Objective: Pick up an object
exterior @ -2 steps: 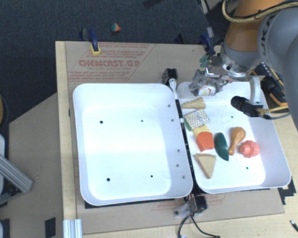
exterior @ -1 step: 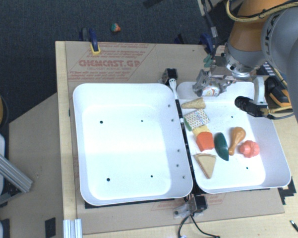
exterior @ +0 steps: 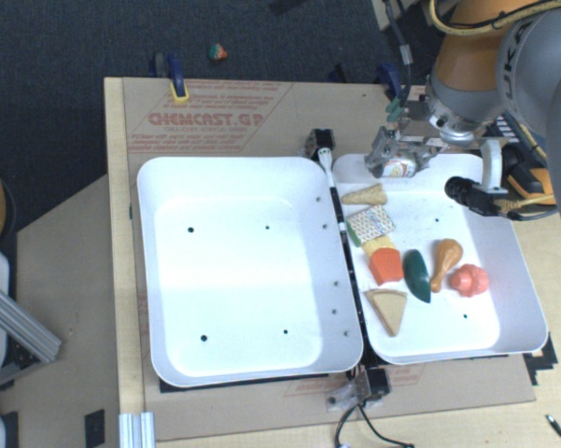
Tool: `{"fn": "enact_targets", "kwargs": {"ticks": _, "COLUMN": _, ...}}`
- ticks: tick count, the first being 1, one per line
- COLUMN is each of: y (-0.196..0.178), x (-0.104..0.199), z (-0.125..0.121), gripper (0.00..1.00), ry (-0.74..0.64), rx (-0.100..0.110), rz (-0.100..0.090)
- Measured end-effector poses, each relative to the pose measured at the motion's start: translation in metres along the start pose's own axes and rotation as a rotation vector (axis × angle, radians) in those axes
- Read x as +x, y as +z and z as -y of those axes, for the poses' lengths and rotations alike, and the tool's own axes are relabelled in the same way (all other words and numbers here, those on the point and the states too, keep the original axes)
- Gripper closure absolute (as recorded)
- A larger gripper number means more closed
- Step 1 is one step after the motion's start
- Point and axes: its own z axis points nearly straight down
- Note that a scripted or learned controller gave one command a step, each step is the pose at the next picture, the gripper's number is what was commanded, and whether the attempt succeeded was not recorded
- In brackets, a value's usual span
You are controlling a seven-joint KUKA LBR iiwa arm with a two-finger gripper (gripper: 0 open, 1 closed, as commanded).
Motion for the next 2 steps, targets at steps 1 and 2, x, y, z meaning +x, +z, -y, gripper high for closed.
{"fn": "enact_targets", "kwargs": {"ticks": 1, "y": -0.010, "x": 0.000, "z": -0.001, "gripper": 1.00, "ry": -0.001, "rx": -0.002, "rz": 0.001}}
{"fn": "enact_targets", "kwargs": {"ticks": 2, "y": -0.021, "x": 0.000, "z": -0.001, "gripper": 1.00, "ry": -0.001, "rx": -0.005, "rz": 0.002}}
